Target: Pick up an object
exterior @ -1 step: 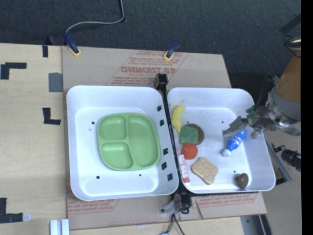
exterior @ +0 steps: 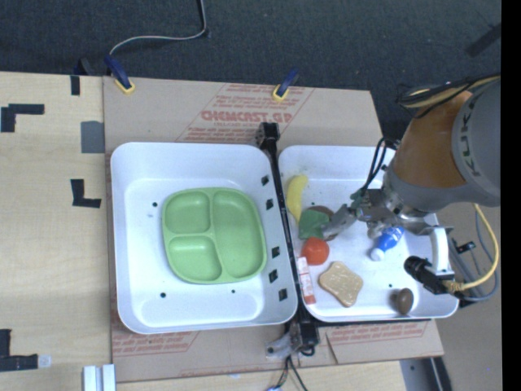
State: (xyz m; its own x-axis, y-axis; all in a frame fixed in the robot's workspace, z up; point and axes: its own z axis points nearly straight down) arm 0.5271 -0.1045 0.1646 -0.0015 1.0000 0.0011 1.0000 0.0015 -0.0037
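End effector [exterior: 338,225], grip unreadable, hangs over crowded right bin [exterior: 350,155] near divider.

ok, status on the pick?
Claw low in right bin, at the green piece; no grasp visible. Tomato, banana, bread crowd close. Green plate in left bin.
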